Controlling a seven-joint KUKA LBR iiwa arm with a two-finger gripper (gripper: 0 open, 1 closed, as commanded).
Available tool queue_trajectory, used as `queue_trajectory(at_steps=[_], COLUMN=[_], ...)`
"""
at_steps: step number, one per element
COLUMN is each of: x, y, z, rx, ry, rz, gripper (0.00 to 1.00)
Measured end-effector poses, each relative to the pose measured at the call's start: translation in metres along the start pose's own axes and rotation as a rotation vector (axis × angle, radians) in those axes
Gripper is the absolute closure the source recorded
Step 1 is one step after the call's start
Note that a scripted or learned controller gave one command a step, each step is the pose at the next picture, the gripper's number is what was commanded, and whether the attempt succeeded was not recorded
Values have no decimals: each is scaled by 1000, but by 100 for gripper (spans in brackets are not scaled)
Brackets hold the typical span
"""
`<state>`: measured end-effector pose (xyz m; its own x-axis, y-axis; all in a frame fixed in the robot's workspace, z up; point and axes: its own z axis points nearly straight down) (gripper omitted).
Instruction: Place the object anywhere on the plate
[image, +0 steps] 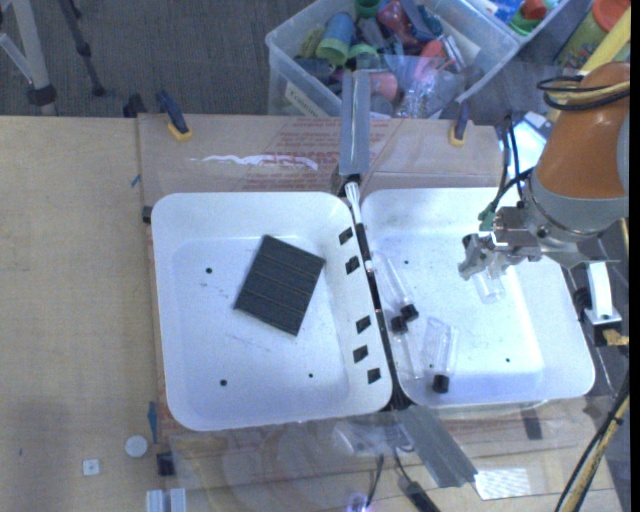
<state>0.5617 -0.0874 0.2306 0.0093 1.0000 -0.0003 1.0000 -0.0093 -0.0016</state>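
Observation:
A dark grey square plate (281, 284) lies tilted in the left bin (190, 400), towards its upper middle. In the right bin (560, 370) my gripper (484, 268) hangs over the upper right part, well to the right of the plate. A small clear piece (490, 290) shows just under the gripper; whether it is held is unclear. A clear plastic object (437, 343) lies lower in that bin. Two small black pieces (404, 318) (440, 381) rest near the bin's left side.
A divider with black clips (360, 300) separates the bins. A clear tub of colourful toys (400, 45) stands behind the bench. Cables (515, 150) hang beside the arm at the right. Small loose parts (135, 446) lie on the bench at the front left.

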Motion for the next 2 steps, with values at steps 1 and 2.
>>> queue_trajectory(at_steps=[1,2], x=[43,115], y=[-66,10], z=[48,47], rx=[7,2], ry=[1,-1], rz=[568,980], gripper=[100,100])
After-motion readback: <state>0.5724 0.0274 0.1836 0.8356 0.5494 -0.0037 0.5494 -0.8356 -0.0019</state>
